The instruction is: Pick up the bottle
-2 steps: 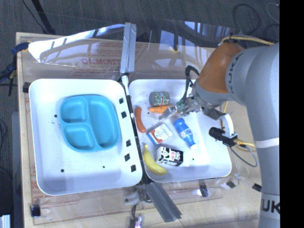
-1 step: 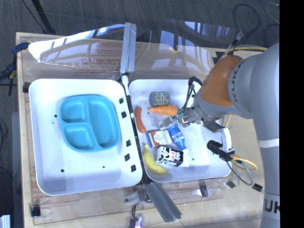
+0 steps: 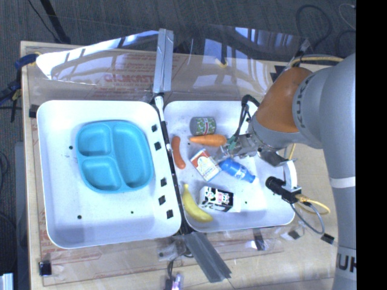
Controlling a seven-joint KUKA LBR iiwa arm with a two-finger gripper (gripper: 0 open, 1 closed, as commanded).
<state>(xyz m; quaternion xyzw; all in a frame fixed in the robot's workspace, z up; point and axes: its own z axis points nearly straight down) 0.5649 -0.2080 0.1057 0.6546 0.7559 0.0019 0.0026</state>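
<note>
Two shallow white bins sit side by side on the table point(image 3: 30, 180). The left bin point(image 3: 54, 222) carries a turquoise divided tray point(image 3: 115, 156) with three compartments, lying roughly in its middle. The right bin point(image 3: 266, 213) carries the clutter: a small green can point(image 3: 203, 125) on its side near the far wall, an orange carrot point(image 3: 207, 140) just in front of it, a red sausage point(image 3: 178, 151) lying along the bin's left wall, a small red and white carton point(image 3: 205, 165) near the centre, a yellow banana point(image 3: 195, 206) at the near left corner, and a black and white pack point(image 3: 217, 199) just right of the banana.

The bottle point(image 3: 236, 170), blue with a pale end, lies on its side on the floor of the right bin, right of the carton and below the carrot's tip, tilted so that one end points toward the bin's far left and the other toward the near right.

The grey arm with its orange band point(image 3: 284, 104) reaches in from the right, and the gripper point(image 3: 234, 146) is low over the right bin, just beside the carrot's right end and directly above the bottle's upper end. Whether it touches the bottle I cannot tell, and how far it is open I cannot tell either; nothing is plainly seen held
</note>
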